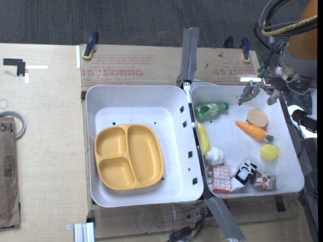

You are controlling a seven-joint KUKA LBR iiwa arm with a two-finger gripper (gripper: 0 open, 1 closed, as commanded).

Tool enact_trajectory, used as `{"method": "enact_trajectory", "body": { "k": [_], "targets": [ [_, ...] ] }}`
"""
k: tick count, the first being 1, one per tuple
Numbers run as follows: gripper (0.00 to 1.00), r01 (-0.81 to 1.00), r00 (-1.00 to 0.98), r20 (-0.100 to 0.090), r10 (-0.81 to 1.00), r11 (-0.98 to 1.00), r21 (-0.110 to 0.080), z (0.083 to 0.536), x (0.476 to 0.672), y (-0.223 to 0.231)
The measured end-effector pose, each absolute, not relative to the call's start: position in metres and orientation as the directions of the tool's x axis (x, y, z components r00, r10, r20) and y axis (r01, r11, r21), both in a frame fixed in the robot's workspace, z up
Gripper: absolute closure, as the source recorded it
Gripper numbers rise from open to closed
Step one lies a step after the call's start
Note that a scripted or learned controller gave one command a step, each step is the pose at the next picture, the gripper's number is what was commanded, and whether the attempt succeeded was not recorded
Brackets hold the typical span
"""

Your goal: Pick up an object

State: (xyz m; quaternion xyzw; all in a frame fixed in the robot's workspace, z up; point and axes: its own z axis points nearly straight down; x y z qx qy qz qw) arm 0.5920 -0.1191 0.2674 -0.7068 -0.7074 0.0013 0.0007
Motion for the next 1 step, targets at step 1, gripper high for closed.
{"method": "enact_trajectory", "body": {
  "k": [1],
  "targets": [
    [0.0, 1.0, -0.001, -0.001, 1.0, 0.001, -0.003, 0.2674, 0.592, -0.1191]
  ]
}}
